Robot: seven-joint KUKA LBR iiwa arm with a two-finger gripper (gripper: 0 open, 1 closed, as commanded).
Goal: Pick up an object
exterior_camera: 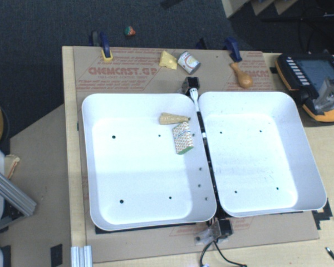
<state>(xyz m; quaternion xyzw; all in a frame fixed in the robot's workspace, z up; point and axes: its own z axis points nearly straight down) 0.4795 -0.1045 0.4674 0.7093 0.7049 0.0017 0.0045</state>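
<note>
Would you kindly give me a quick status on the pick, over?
Tan cone-shaped piece and patterned packet lie touching in left bin, near its far right corner. Nothing covering them.

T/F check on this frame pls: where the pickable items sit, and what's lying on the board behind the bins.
1. The patterned packet lies in the left bin. True.
2. The tan cone-shaped piece lies in the right bin. False: it is in the left bin, just above the packet.
3. A yellow piece lies on the board behind the bins. True.
4. A wooden-handled tool lies inside the right bin. False: it rests on the board behind that bin.
</note>
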